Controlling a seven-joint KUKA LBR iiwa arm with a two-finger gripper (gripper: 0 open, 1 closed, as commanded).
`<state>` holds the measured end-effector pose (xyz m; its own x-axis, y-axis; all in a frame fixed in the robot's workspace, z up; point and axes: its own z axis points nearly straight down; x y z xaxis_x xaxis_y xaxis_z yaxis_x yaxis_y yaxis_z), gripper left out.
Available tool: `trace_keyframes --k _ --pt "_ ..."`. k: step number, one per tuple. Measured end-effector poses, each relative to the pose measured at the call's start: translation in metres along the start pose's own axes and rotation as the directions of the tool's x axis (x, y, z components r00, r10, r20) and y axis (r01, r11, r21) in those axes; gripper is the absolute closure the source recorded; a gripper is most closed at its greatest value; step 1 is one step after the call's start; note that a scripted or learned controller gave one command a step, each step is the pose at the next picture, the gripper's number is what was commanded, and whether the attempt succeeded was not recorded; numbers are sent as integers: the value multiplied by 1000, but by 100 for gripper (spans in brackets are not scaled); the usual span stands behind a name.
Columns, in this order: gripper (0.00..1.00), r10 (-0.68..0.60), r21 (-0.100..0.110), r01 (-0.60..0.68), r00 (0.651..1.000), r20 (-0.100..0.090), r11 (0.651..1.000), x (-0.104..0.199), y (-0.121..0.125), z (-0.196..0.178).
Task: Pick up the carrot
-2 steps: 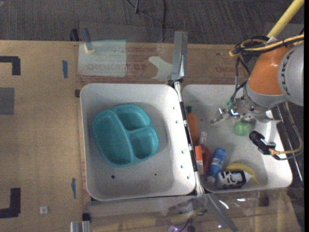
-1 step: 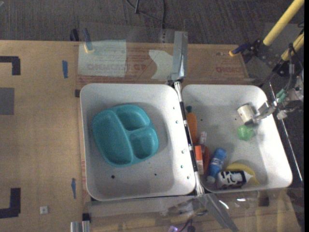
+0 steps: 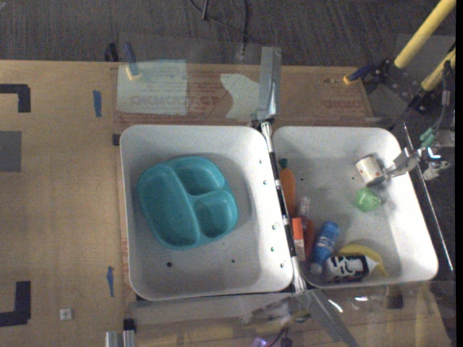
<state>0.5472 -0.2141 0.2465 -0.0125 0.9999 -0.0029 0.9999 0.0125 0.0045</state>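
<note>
The carrot [image 3: 288, 187] is a slim orange piece with a dark green tip at its far end. It lies lengthwise against the left wall of the right bin [image 3: 405, 215], in the bin's upper-left part. Nothing covers it or touches it from above. Just below it, along the same wall, lies a small orange-red item [image 3: 297, 231].
The right bin also holds a metal cup with a handle [image 3: 370, 170], a green piece [image 3: 367, 200], a blue bottle [image 3: 325, 240], a yellow banana [image 3: 365, 253] and a black-and-white object [image 3: 347, 267]. A teal divided plate [image 3: 187, 201] sits in the left bin [image 3: 137, 266].
</note>
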Motion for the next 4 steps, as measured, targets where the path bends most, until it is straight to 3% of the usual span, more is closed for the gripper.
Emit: trace_keyframes --k 1,2,3,4 --pt "0 259 1 -259 966 1 966 -10 28 -33" --pt "0 247 6 -247 969 -2 969 16 -2 -56" --pt "0 340 9 -340 940 -1 940 66 -68 82" --pt "0 284 9 -284 959 -2 959 124 -67 111"
